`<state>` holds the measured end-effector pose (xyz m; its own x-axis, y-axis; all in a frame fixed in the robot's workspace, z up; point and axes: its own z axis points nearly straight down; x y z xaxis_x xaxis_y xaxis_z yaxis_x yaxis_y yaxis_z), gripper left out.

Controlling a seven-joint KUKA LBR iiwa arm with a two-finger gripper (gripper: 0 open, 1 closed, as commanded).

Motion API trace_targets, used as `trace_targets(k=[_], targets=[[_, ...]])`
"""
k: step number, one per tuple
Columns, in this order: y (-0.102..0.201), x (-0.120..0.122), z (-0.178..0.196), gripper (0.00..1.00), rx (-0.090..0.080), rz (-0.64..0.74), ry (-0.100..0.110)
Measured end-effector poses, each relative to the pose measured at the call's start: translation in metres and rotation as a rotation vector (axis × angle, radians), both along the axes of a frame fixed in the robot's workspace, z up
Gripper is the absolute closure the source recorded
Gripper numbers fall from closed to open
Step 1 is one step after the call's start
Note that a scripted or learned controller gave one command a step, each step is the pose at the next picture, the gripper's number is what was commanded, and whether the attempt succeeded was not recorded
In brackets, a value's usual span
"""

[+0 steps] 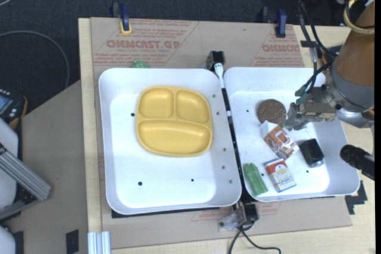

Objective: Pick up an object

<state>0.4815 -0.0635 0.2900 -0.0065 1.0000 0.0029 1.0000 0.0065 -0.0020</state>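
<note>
The tool is seen low over the right bin, at the end of the grey arm that reaches in from the right with its orange band above the wrist. Whether the tool is wide or narrow cannot be told, and nothing can be made out held in it. Just to its left, close by, a round brown disc lies on the bin floor. Just below the tool an orange and white packet is found, tilted. Lower and to the right of the tool a small black block lies, apart from the packet. Further below, a second small packet with red and white print is seen, and to its left a green bar rests near the bin's left wall. Well to the left of the tool, in the left bin, a yellow tray with three compartments lies. Both bins are borne by the desk, on a brown board held by blue clamps at its far edge.
</note>
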Motion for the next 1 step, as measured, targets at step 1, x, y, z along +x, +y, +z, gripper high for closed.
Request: trace_targets(k=[1], targets=[[0.0714,-0.0031,-0.0537,1.0,0.0,0.001,0.006]])
